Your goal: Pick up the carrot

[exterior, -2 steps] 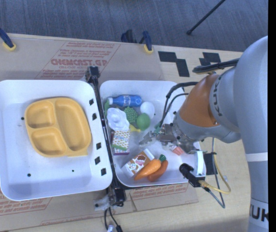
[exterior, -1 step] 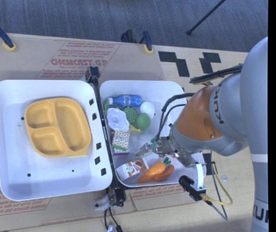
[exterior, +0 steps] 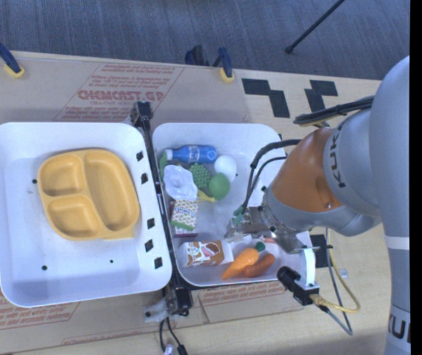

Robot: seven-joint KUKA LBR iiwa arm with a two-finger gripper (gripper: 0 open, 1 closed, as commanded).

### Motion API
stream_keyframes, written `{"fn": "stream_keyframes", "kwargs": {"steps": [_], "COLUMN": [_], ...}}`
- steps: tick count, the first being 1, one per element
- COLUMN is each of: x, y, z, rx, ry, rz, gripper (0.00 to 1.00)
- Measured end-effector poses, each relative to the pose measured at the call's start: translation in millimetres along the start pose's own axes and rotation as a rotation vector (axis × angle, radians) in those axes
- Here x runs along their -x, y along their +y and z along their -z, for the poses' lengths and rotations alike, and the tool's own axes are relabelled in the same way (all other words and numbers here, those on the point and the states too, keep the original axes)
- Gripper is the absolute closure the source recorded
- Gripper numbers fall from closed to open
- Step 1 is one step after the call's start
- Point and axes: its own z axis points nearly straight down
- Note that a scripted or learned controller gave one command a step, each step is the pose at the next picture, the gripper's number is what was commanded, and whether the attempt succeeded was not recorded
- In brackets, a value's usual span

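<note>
The orange carrot (exterior: 242, 261) lies in the front right corner of the right bin (exterior: 270, 135), with a second orange piece touching its right side. My gripper (exterior: 251, 225) hangs just above and slightly behind the carrot, low over the bin floor. The grey wrist and the orange band hide much of the gripper, and I see nothing held in it.
The right bin also holds a blue bottle (exterior: 192, 154), a white ball (exterior: 226, 166), a green toy (exterior: 217, 186), a white crumpled item (exterior: 179, 181), a small box (exterior: 185, 214) and a snack packet (exterior: 205, 253) left of the carrot. A yellow divided plate (exterior: 89, 193) sits in the left bin (exterior: 11, 272).
</note>
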Motion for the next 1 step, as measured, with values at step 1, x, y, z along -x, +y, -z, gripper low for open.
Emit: {"fn": "stream_keyframes", "kwargs": {"steps": [1], "x": [18.4], "y": [41.5], "z": [-10.1], "rx": [0.002], "ry": [-0.001], "rz": [0.336], "gripper": [1.0]}}
